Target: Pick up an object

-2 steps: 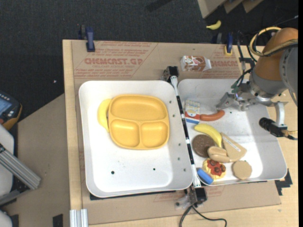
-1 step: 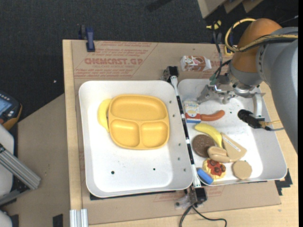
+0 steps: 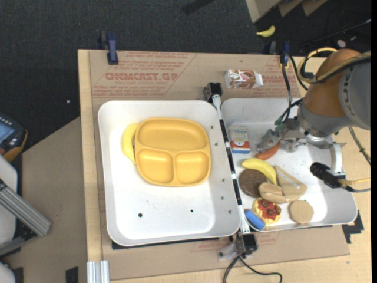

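The right bin (image 3: 336,208) holds several toy foods. These include a yellow banana (image 3: 260,168), a dark brown round cookie (image 3: 251,183), a tan bread piece (image 3: 287,183), a round tan biscuit (image 3: 301,211), a small pizza slice (image 3: 268,210), a blue piece (image 3: 254,220) and a small carton (image 3: 238,139). My gripper (image 3: 274,140) is low in this bin near its back middle. It sits right over an orange-red carrot-like piece (image 3: 268,152), which pokes out below it. Whether it grips that piece is unclear.
The left bin (image 3: 118,211) holds a yellow divided tray (image 3: 172,150) lying over a yellow plate (image 3: 128,141). A small snack packet (image 3: 244,78) lies on the board behind the right bin. The arm's orange band (image 3: 327,93) hangs over the right bin's back right.
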Controlling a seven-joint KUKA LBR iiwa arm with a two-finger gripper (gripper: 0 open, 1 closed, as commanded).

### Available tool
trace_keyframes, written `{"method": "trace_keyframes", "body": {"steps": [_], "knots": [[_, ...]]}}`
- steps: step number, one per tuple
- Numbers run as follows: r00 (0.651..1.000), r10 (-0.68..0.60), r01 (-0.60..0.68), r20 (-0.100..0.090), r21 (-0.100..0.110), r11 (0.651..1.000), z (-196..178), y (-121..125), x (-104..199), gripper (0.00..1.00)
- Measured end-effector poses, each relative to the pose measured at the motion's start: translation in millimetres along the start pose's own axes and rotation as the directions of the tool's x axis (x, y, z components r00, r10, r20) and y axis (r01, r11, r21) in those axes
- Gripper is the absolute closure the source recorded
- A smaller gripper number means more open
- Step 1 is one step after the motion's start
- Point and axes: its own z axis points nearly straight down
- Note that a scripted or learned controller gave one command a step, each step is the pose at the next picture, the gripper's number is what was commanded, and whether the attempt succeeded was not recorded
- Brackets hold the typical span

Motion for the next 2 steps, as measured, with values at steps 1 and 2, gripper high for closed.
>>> {"method": "trace_keyframes", "body": {"steps": [1,2], "knots": [[1.000,-0.003,0.003,0.001,-0.007,1.000,-10.6,3.4,1.7,1.00],[1.000,-0.014,0.014,-0.001,-0.017,1.000,-106.9,16.3,89.8,1.00]]}}
